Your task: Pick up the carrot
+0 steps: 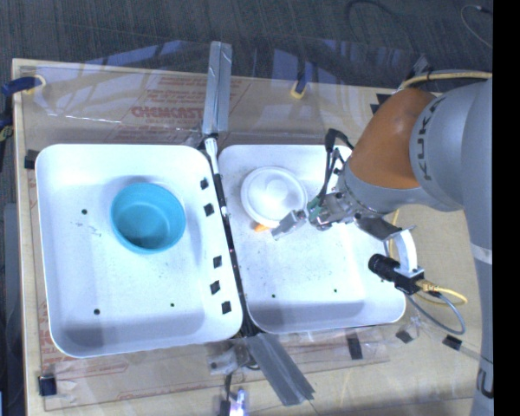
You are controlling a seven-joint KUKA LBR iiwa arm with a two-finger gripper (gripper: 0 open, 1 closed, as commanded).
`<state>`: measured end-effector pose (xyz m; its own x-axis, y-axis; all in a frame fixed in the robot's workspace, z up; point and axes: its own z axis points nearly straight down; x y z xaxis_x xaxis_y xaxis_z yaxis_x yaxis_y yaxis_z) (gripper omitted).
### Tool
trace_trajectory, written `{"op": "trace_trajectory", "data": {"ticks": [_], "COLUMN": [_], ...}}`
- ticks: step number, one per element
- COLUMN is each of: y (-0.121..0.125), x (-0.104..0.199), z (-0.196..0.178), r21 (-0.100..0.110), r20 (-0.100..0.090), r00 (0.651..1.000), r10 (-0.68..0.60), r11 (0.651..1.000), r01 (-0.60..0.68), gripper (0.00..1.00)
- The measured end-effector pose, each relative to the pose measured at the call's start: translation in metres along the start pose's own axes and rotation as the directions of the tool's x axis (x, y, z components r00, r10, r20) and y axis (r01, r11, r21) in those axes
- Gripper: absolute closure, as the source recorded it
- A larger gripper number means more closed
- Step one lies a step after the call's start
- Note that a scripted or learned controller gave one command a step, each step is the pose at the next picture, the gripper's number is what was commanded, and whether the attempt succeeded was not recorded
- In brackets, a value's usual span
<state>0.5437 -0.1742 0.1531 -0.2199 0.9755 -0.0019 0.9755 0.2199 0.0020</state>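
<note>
Carrot: just a small orange sliver visible in the right bin, at the lower-left edge of the white bowl, touching or tucked against its rim. Most of it is hidden, can't tell its orientation.

My gripper is low in the right bin, reaching in from the right, tip pointing left toward the carrot. Tip sits just right of the orange bit and just below the bowl. Can't tell whether it touches either. Can't tell how the gripper is set at this angle. Nothing visibly held.

White bowl sits upright in the upper-left part of the right bin, near the divider between bins.

My wrist and orange band hang over the bin's right edge; a black cable runs along the wrist.

Left bin: blue bowl, upright, roughly centre, well apart from me.

Both bins are side by side on the bench.
</note>
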Motion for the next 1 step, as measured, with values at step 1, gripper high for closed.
{"op": "trace_trajectory", "data": {"ticks": [1], "y": [0.0526], "x": [0.0170], "z": [0.0426], "r21": [-0.009], "r20": [0.005], "r00": [0.999], "r10": [0.044], "r11": [0.999], "r01": [-0.044], "gripper": [0.00]}}
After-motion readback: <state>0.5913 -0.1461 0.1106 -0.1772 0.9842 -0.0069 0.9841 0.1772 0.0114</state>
